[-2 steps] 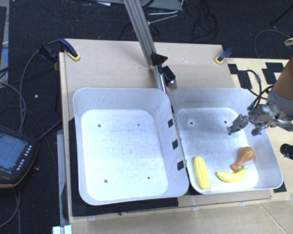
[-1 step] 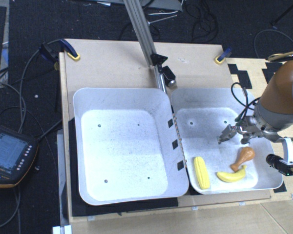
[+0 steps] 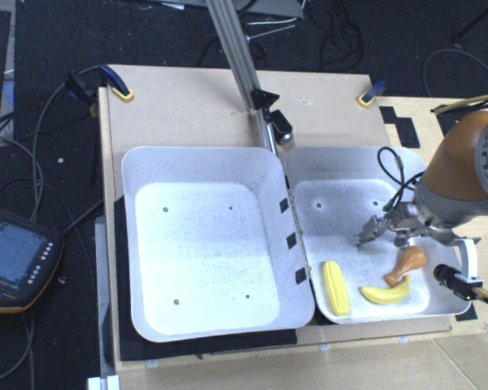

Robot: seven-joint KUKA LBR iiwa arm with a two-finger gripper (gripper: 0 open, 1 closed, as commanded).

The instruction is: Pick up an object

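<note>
Dark carpet around the bench (image 3: 187,104), cables trailing over it; a handheld pendant (image 3: 12,258) lies on the floor at the left. Bench top is tan board, a yellow clamp (image 3: 120,93) at each far corner. Two white bins side by side: left bin (image 3: 203,242), right bin (image 3: 333,193). A slanted metal pole (image 3: 236,47) comes down to the bins' shared far edge.

Right bin, near edge: corn cob (image 3: 336,288) lying lengthwise, banana (image 3: 385,294) just to its right, and a brown drumstick-shaped toy (image 3: 407,263) touching the banana's upper end.

Arm (image 3: 464,169) reaches in from the right, orange band showing. Gripper (image 3: 372,232) sits low over the right bin's floor, left of the drumstick toy and above the banana, fingers slightly spread, nothing between them. All three objects lie loose in the bin.
</note>
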